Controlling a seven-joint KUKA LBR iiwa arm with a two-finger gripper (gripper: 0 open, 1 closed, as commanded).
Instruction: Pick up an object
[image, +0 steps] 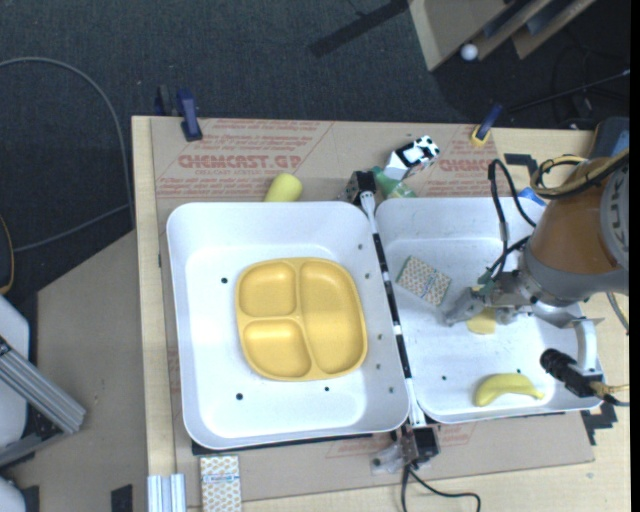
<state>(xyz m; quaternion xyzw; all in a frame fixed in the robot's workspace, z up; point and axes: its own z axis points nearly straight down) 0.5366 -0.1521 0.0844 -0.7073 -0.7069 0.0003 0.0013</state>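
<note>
Pincer: we see the pincer (478, 307) low inside the right shallow white bin (440, 232), at the end of the grey arm with the orange band (570, 235), which comes in from the right.
Pincer state: cannot tell; the metal parts at the tip are small and blurred together.
Nearest object: a small pale yellow lump (482, 323) lies on the bin floor just under or beside the tip. We cannot tell whether the two are touching, and we see nothing clearly gripped.
Other candidates, right bin: a patterned flat square card (424, 279) sits near the tip, towards the divider; a yellow plastic banana (508, 389) lies near the front wall, apart from the pincer.
Left bin: the left shallow white bin (200, 240) carries a yellow plastic divided plate with three compartments (300, 318), well apart from the arm.
Tabletop: on the brown cardboard-covered tabletop (150, 330), behind the bins, a yellow rounded object (284, 187) and a black-and-white object (415, 153) stand outside both bins.
Progress: we judge the task not yet done. The pincer is down at object level, which reads as the grasp stage, but every object appears to rest on a surface.
Remaining: secure a hold, most likely on the pale yellow lump, then lift it clear of the bin floor.
</note>
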